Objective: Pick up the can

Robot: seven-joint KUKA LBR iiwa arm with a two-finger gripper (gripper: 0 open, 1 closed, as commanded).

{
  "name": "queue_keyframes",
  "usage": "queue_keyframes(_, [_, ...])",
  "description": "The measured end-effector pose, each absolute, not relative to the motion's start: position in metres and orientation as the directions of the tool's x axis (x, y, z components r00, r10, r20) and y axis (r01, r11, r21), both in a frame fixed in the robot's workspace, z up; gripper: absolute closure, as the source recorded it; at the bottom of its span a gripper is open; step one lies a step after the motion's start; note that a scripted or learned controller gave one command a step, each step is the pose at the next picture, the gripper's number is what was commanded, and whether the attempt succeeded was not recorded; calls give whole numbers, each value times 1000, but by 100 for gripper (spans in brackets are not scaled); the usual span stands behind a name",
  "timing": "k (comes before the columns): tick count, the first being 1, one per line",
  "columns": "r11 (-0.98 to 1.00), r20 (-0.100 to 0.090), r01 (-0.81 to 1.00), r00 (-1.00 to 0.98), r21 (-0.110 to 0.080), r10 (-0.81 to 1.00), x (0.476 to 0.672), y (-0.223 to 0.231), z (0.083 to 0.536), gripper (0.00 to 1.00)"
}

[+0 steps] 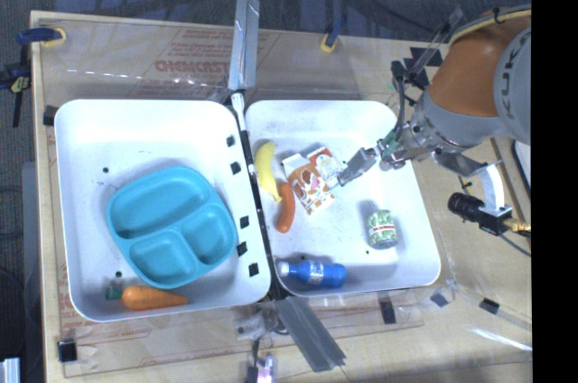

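One can [382,228] lies in my right bin [411,268], apart from my gripper [348,172], which hovers over the snack packet [312,180]; its opening I cannot tell.

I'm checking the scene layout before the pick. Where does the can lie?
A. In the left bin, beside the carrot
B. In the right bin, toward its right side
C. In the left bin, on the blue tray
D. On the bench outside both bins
B: the can lies on the floor of the right bin, right of the snack packet and above-right of the blue bottle.
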State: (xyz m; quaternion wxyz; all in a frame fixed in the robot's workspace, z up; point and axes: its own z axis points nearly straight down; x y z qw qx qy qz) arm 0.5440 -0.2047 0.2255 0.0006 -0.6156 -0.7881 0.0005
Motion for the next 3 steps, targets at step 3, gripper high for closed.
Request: queue_keyframes(3, [284,2,959,-284,-3,959,491,-210,226,0])
